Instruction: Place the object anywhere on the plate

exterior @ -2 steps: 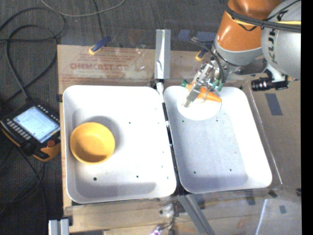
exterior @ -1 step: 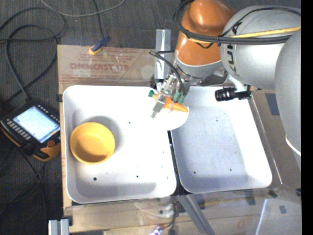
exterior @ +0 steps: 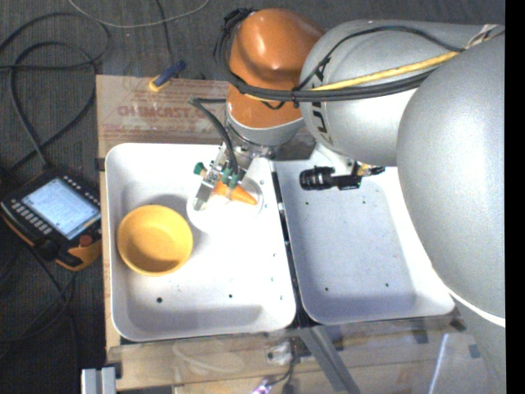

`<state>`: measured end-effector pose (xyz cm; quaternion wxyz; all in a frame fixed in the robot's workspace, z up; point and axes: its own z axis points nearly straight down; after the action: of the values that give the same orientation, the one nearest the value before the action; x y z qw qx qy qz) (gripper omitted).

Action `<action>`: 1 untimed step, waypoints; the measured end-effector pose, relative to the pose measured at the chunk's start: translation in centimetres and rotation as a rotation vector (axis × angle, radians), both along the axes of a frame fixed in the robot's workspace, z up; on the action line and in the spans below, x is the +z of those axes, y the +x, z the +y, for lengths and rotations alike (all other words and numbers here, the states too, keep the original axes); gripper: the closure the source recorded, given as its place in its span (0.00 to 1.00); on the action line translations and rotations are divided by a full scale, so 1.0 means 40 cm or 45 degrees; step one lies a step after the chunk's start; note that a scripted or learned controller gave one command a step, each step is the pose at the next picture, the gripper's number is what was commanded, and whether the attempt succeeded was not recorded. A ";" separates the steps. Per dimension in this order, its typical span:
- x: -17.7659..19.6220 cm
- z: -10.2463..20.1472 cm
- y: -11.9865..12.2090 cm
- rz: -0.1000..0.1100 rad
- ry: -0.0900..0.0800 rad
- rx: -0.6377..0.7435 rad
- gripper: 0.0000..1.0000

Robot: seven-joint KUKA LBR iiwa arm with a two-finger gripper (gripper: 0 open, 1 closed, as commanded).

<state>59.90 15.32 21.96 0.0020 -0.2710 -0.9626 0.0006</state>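
Two white bins sit side by side on the bench, over dark carpet strewn with cables. Near the left bin's [exterior: 139, 318] far right corner lies the carrot [exterior: 237, 194], a small orange cone whose long axis runs roughly left to right, its tip pointing right and slightly toward the camera. It rests on a pale plate [exterior: 256, 208]. Directly over its blunt end hangs the gripper [exterior: 215, 179]; how it is set I cannot tell. A yellow bowl [exterior: 154, 239] sits at the bin's left.
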 end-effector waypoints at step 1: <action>-0.093 0.056 -0.148 0.003 -0.002 -0.096 1.00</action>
<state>53.97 17.57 18.24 0.0029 -0.3069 -0.9517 0.0014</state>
